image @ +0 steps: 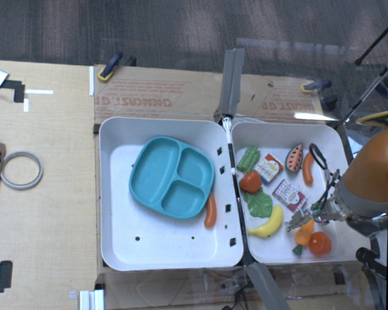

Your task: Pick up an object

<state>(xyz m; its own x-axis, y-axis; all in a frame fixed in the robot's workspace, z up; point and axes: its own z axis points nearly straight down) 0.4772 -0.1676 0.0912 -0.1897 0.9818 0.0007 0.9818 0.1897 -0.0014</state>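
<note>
The right bin [280, 130] holds several toy foods: a green pepper [248, 158], a tomato [250, 182], a small carton [268, 168], a watermelon slice [294, 158], an orange sausage [307, 173], a pink packet [289, 194], a green leaf [260, 204] and a banana [268, 224]. My gripper [301, 220] hangs low near the bin's front right, just above an orange carrot [303, 235] that lies beside a red-orange ball [319, 243]. Nothing visibly sits in the gripper.
The left bin [159, 239] carries a teal divided plate [137, 181] and a red sausage [210, 211] by its right wall. A black loop [318, 155] lies at the right bin's back right. A tape roll [19, 169] rests on the bench at far left.
</note>
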